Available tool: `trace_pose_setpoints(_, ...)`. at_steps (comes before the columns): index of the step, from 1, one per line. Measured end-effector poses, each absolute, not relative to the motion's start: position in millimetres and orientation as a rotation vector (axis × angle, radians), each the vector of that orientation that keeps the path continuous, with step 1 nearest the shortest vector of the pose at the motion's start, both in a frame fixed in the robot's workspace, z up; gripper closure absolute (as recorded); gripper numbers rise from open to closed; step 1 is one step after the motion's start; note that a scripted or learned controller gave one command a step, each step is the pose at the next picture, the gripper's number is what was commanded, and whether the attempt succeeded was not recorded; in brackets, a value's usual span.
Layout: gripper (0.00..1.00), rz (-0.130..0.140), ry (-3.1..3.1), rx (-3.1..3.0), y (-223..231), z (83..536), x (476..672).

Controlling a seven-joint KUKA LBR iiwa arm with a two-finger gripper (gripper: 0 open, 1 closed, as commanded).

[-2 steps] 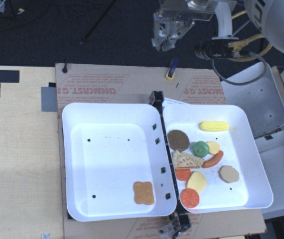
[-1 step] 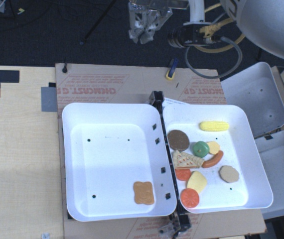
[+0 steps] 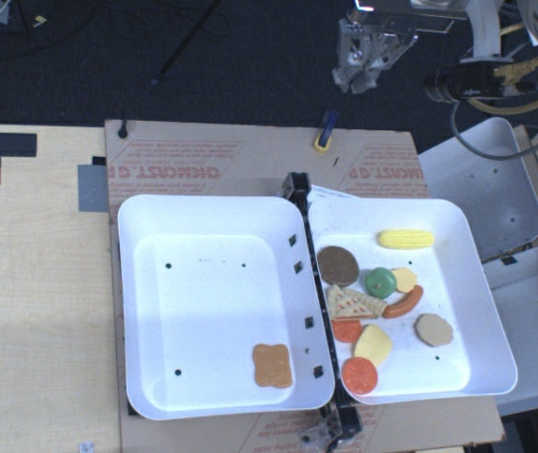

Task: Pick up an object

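My gripper (image 3: 357, 75) hangs high at the top of the view, well behind and above the right bin (image 3: 477, 253), with nothing visible between its fingers. The right bin holds several toy foods: a yellow corn cob (image 3: 406, 240), a brown patty (image 3: 338, 265), a green round piece (image 3: 379, 282), a sausage (image 3: 404, 302), a waffle-like cracker (image 3: 353, 303), a yellow wedge (image 3: 374, 344), a red tomato slice (image 3: 360, 376) and a tan cookie (image 3: 433, 329). The left bin (image 3: 156, 225) holds one orange-brown toast piece (image 3: 272, 365).
Both bins rest on a cardboard sheet (image 3: 212, 163) on the wooden bench. A black divider clip strip (image 3: 309, 291) runs between the bins. A small blue and yellow object (image 3: 325, 132) lies on the cardboard behind the bins. Grey metal plates (image 3: 505, 177) stand to the right.
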State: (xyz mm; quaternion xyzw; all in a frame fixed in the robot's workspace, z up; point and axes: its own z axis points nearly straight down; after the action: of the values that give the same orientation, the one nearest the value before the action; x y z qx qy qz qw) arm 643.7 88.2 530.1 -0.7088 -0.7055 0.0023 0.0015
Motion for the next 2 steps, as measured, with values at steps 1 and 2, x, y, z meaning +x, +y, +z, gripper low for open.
trace_pose_setpoints(1, 1.00, 0.017, -2.215, -2.215, 106, 406, 643.1)
trace_pose_setpoints(2, 1.00, -0.015, -2.229, -2.221, 140, 546, 643.7)
